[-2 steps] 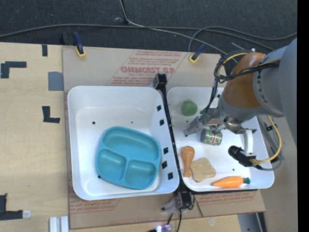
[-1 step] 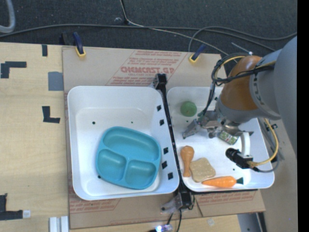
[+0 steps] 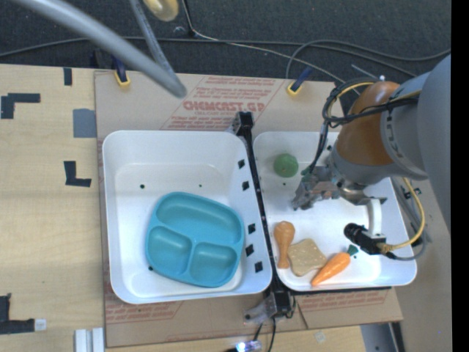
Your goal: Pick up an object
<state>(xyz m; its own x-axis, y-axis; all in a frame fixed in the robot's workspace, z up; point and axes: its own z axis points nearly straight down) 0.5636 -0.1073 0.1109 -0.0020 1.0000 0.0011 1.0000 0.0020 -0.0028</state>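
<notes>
From my remote station I see the arm [image 3: 388, 134] reaching in from the right, over the right bin [image 3: 399, 273]. Its claw [image 3: 314, 191] hangs low above the upper left part of this bin, just beside the green ball [image 3: 286, 165], which lies near the bin's back left corner. If the claw is apart or together I cannot tell, because the wrist covers most of it (I see only some dark metal parts). Nothing is visible between the fingers.

The other objects in the right bin are at the front: an orange drumstick-shaped toy [image 3: 283, 240] stands along the left wall, a tan piece like toast [image 3: 306, 256] touches it on the right, and a carrot [image 3: 331, 267] lies tilted just beside the toast. All three are apart from the claw.

In the left bin [image 3: 117, 156] there is a blue divided plate [image 3: 195, 238], with three compartments. Both bins rest on a cardboard sheet [image 3: 220, 97] on the tabletop [image 3: 44, 218].
</notes>
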